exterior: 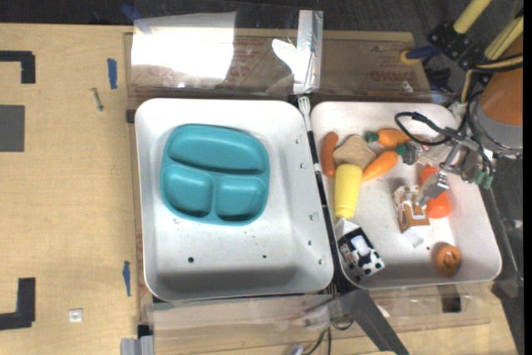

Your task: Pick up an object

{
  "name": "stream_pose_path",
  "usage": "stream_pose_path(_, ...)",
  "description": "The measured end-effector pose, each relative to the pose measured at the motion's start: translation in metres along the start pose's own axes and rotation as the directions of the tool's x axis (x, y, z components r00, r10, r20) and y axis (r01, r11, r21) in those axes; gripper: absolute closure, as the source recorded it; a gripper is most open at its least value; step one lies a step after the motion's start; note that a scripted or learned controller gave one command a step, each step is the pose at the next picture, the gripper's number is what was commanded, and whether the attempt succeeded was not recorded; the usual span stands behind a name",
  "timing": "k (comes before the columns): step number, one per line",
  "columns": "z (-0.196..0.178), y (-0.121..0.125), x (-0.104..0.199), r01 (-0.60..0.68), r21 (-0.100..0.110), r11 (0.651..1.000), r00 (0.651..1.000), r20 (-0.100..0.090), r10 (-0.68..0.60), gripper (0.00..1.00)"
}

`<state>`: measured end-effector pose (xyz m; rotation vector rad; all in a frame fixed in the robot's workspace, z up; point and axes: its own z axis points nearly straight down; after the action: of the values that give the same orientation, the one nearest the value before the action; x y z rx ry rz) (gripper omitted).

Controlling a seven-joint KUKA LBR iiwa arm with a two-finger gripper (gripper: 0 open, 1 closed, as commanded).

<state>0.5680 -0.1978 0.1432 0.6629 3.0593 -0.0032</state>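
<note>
The end effector [434, 189] hangs low over the right bin [482, 270], above a small orange-red piece [438, 206] and just right of a brown and white toy [410, 208]; how far it is open I cannot tell. Left of it lie a yellow cylinder [347, 189] and a carrot [378, 165]. A teal divided tray [215, 172] sits in the left bin [166, 262].

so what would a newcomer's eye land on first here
Likely the teal divided plate, lying alone in the left bin. Next, the clutter in the right bin: a yellow bottle-like toy near its left wall, toy carrots beside it, and the arm's hand low over the orange pieces at mid-bin.
</note>
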Motion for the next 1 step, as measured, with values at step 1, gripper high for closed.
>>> stream_pose_path(1, 0.0292, 0.0032, 0.0287, -0.070, -0.003, 0.998, 0.997, 0.019, 0.070, 0.00)
